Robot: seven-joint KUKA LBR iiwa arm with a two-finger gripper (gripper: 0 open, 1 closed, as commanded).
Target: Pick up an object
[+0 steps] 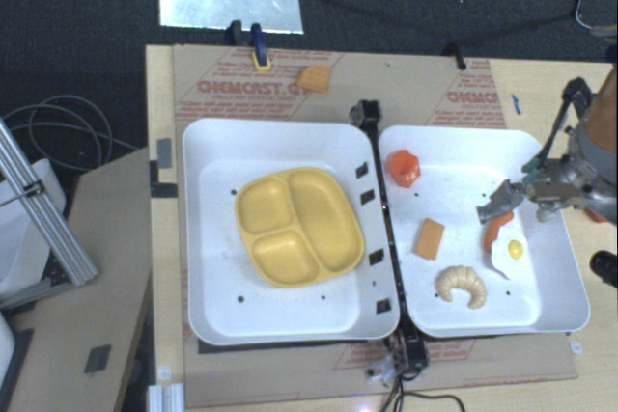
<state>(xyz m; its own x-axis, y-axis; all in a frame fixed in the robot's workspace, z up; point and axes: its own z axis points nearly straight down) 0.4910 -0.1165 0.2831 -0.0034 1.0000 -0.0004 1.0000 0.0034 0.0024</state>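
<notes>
From my remote seat, I see the end effector [502, 205] low over the right white bin's [555, 304] right side, above a red piece [497, 232] beside the fried-egg toy [509, 251]; I cannot tell its opening. A croissant [463, 284], orange block [430, 238] and red tomato [404, 167] lie loose toward the bin's left edge. The left bin [208, 236] holds 1 yellow divided plate [299, 225].

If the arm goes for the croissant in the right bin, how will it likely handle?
The croissant is curved with tapered ends, so it would probably pivot or slide on the smooth bin floor when nudged rather than roll. It looks like a rigid toy, likely light. Lying apart from the orange block, it leaves room around it for the gripper.
</notes>
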